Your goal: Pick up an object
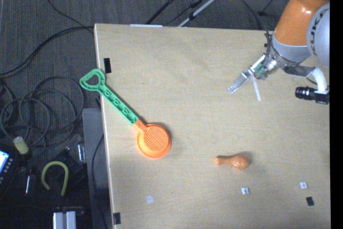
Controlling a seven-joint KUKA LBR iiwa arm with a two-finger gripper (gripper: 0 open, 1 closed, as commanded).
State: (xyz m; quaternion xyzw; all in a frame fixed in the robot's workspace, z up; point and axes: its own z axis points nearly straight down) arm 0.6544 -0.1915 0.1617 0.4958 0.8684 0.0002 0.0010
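1. Near the desk's [203, 61] right edge, your hand [247, 85] is hovering with fingers splayed apart, gripping nothing.
2. Lying lower centre, you are seeing a small orange pear-shaped piece [233, 161].
3. Farther left, a green-handled orange strainer [128, 115] is lying aslant.

The gripper [247, 88] is hanging with fingers spread and nothing between them over the bare tan bench [187, 61], well apart from the green-handled orange strainer [153, 140] and the small orange pear-shaped piece [234, 161].
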